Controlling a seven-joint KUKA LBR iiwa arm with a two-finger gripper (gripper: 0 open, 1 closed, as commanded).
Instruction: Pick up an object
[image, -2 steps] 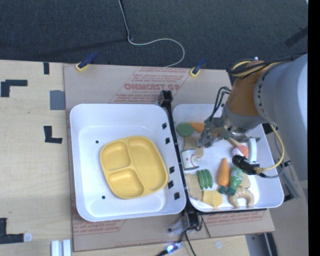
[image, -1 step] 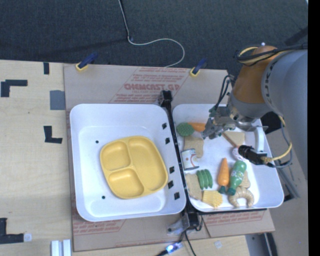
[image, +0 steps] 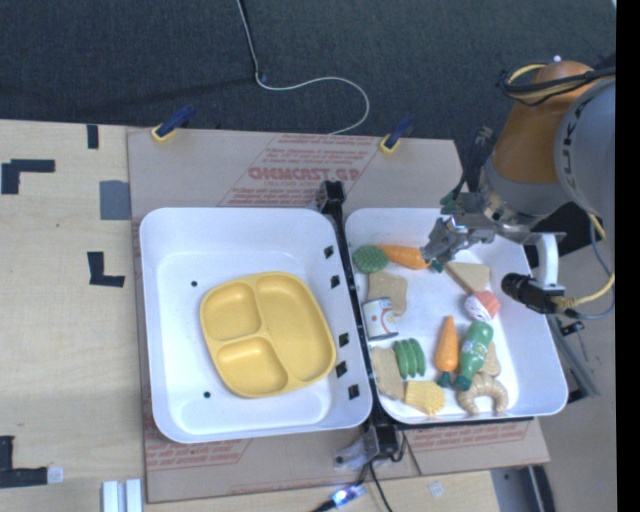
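Two white bins: left bin (image: 165, 330) holds one yellow tray (image: 266, 332), right bin (image: 545, 385) two carrots (image: 403, 256) (image: 446, 345) among crowded toy food, end effector (image: 440, 243) beside the upper carrot, grip unclear.

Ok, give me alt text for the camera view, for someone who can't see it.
A grey-and-orange robot arm's end effector hovers at an orange carrot in the right bin, among toy foods. The left bin holds a yellow divided tray.
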